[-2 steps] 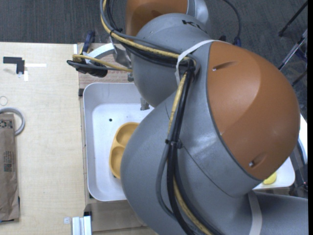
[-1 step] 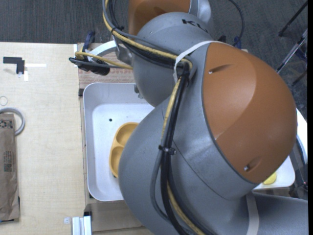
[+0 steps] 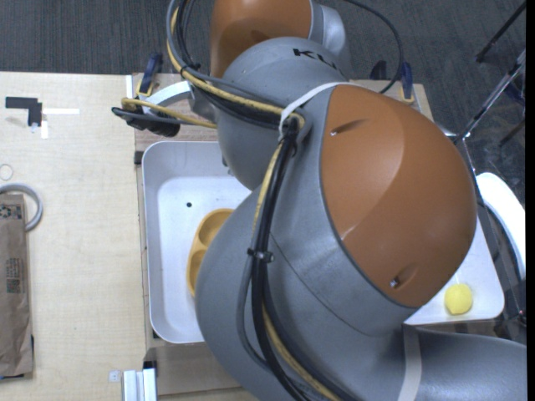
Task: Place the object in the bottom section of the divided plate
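The grey and orange arm covers most of the camera view and hides both bins' middles. At the arm's left edge a slice of the yellow-orange divided plate peeks out, lying in the left white bin. A small yellow object rests in the right bin, near its front right corner. The gripper is hidden under the arm's bulk.
A wooden bench top stretches to the left, with a brown paper bag at its left edge. Black and yellow cables loop over the arm near the bins' back edge.
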